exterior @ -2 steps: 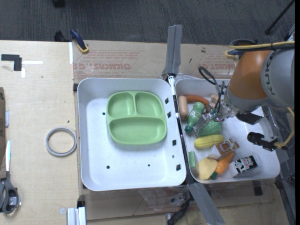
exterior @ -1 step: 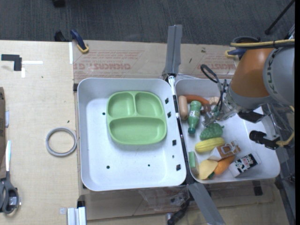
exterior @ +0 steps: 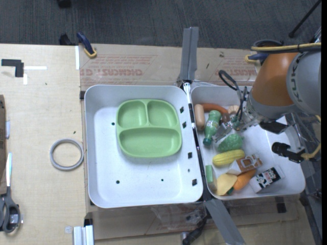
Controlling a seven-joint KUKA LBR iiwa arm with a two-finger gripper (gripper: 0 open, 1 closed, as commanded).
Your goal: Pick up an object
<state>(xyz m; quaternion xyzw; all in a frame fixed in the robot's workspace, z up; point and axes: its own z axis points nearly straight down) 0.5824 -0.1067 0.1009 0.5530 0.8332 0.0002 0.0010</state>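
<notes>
The right bin [exterior: 294, 188] holds several toy foods: an orange carrot [exterior: 214, 107], a tan sausage [exterior: 199, 115], a green bottle [exterior: 212, 122], a green leafy piece [exterior: 230, 141], a yellow corn cob [exterior: 228, 157], a yellow-orange wedge [exterior: 227, 184] and a small black-and-white carton [exterior: 266, 177]. My gripper [exterior: 232, 125] reaches down from the right into the bin's upper middle, right beside the green bottle and just above the leafy piece. Its tips are lost among the toys.
The left bin [exterior: 97, 152] carries a green divided plate [exterior: 149, 127]. On the bench to the left lie a grey tape ring [exterior: 67, 153] and scissors [exterior: 9, 211]. A brown-and-white small packet [exterior: 249, 162] sits near the corn.
</notes>
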